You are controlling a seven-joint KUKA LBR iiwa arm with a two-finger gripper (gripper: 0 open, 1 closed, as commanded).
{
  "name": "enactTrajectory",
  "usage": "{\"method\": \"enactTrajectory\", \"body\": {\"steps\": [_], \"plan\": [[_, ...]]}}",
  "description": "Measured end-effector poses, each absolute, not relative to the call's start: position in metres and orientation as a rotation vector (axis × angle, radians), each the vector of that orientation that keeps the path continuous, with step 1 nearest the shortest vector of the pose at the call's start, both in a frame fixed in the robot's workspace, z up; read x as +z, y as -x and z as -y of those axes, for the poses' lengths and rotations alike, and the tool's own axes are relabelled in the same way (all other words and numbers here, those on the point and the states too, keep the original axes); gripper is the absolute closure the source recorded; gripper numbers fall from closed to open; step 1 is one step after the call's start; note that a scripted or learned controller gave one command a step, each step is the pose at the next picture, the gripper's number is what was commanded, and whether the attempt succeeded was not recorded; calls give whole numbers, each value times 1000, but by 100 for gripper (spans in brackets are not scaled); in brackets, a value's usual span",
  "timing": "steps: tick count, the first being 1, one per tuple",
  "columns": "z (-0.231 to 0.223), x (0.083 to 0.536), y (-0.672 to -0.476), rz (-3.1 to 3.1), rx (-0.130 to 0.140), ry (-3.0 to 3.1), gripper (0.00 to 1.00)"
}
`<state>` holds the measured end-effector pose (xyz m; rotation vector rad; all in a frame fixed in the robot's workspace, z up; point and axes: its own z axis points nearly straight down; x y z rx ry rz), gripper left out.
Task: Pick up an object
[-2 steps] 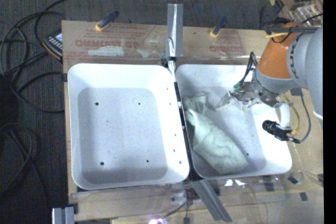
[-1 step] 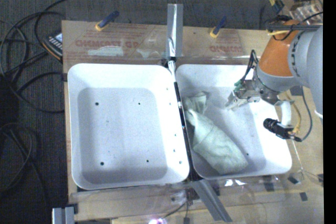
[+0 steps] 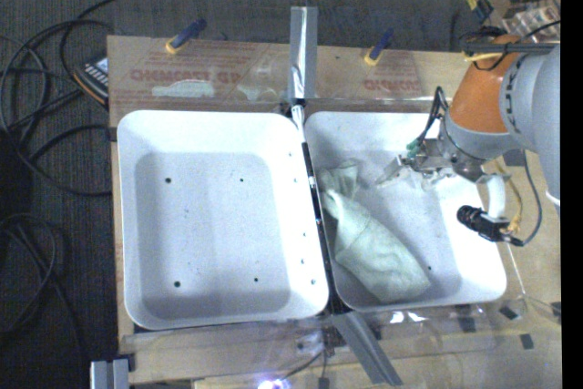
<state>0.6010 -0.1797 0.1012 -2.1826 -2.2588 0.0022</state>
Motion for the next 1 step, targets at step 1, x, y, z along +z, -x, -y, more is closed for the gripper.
{"method": "enactTrajectory", "body": {"steps": [1], "plan": [[223,158,-630,1976,8,2442,0]]}}
